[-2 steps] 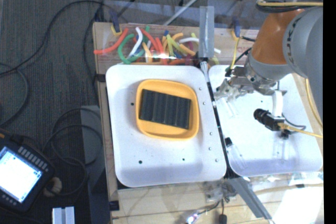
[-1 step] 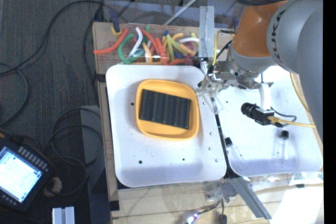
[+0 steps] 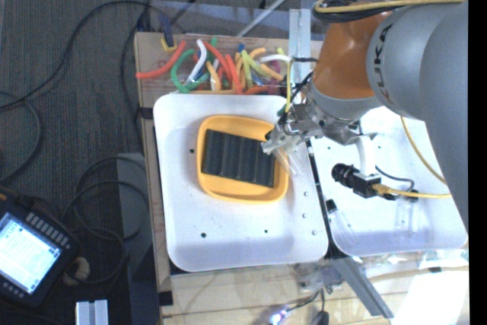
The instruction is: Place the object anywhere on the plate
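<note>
- The plate is a yellow-orange rounded-rectangle tray with a dark ribbed slab filling its middle, sitting in the left white bin, centre of frame.
- Gripper hangs over the plate's right rim, just under the grey arm.
- Honestly can't tell how wide it's spread or whether it's got anything; it's just a blurry pale bit there.
- Colourful cables are bunched above the bin.

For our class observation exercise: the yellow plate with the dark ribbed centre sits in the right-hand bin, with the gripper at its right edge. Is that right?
Not quite. The camera view shows the yellow plate in the left bin, not the right. The gripper is indeed at its right edge.
</note>
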Available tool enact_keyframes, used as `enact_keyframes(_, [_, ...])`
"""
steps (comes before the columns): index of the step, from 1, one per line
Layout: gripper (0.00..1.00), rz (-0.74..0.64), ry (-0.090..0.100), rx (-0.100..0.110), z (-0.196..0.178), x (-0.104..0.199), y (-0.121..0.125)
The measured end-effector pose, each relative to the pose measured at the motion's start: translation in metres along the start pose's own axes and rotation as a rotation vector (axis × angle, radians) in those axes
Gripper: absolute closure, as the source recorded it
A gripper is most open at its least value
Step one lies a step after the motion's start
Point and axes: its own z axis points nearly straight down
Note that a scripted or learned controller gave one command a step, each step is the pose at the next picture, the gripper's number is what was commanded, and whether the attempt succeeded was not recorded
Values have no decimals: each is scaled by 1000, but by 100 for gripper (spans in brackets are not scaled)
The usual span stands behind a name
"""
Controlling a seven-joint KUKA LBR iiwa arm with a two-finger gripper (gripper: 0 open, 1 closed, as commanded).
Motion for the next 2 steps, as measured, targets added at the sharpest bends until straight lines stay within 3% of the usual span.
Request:
enact_keyframes(1, [100, -98, -2, 0, 0, 17, 44])
enact_keyframes(2, [100, -168, -3, 0, 0, 42, 68])
